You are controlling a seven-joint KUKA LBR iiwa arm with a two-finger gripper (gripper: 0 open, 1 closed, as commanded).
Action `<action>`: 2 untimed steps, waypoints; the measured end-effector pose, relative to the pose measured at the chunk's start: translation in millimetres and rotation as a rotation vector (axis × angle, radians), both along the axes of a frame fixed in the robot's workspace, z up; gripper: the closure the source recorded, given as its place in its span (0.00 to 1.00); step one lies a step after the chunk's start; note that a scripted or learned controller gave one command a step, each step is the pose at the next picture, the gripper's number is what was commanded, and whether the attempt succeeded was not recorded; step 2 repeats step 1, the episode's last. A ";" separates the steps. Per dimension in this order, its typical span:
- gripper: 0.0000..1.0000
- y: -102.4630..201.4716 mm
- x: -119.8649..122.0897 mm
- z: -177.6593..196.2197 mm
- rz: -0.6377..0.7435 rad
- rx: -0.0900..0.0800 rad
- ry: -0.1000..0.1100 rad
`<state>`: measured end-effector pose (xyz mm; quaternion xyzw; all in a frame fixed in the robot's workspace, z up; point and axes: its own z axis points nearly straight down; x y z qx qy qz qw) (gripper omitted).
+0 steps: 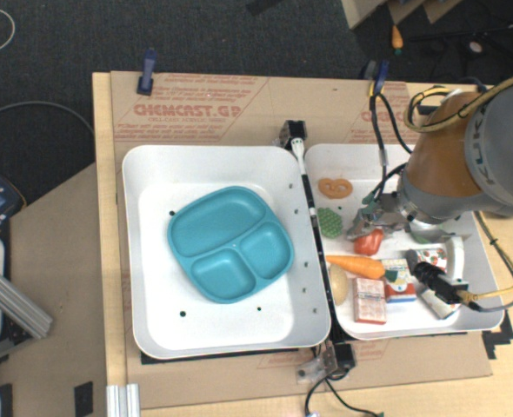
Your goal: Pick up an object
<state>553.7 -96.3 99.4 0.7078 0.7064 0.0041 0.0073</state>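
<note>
Two shallow white bins are sitting side by side on a brown cardboard-covered bench (196,102). The left bin (143,233) is holding a teal plastic divided plate (230,243) with three compartments, lying roughly at its middle. The right bin (343,156) is holding a scatter of small things: a flat orange pretzel-shaped piece (334,187) near its far left corner, a green ridged oval piece (330,222) just below that, a red rounded toy (369,242) like a small tomato, an orange toy carrot (357,266) lying crosswise, and a red-and-white small box (369,301) near the front edge, with another small printed packet (401,290) just beside it.

The grey arm with its orange band (443,159) is reaching in from the right and hanging over the right bin. Its two-finger gripper (371,221) is pointing down and to the left, with its tip sitting just above the red rounded toy and very near or touching it; the carrot is lying just in front of it. Whether the fingers are spread or closed is too blurred and hidden to tell, and nothing is visibly held between them.
</note>
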 end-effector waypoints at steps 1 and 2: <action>1.00 78.2 26.9 90.7 0.010 0.006 0.007; 1.00 78.2 26.9 90.7 0.010 0.006 0.007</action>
